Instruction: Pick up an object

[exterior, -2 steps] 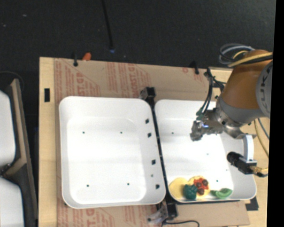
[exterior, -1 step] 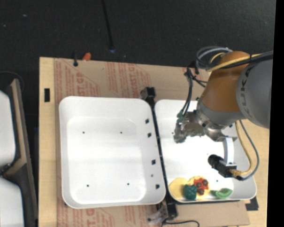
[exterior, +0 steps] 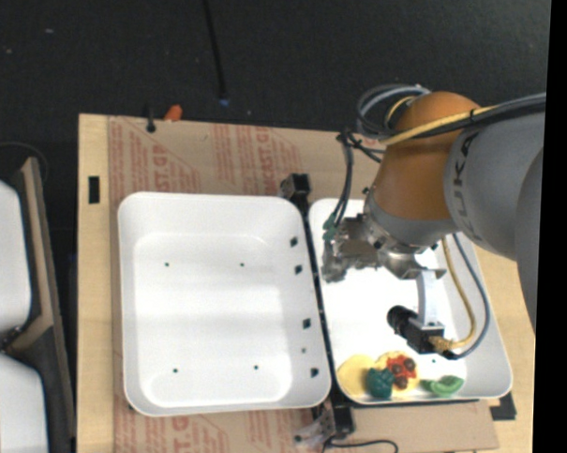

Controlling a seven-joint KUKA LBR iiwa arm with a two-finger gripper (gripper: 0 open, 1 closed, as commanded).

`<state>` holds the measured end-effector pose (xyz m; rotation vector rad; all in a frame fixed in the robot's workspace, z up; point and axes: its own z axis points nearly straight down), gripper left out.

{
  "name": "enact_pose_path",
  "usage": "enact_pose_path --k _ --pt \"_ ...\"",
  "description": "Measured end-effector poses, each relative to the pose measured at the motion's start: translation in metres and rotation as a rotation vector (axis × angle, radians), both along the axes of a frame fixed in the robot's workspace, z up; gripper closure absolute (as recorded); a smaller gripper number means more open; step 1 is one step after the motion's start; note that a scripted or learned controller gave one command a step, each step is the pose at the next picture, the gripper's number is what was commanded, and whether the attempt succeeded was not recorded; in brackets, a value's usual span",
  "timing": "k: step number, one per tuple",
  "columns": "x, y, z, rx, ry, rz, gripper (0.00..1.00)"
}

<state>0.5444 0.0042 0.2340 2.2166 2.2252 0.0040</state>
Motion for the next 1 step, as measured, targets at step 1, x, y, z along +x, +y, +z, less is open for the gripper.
enact_pose_path --k 1 --pt "-0.0155 0.0562 -0.0016 0.000 0.002 0.000 1.00"
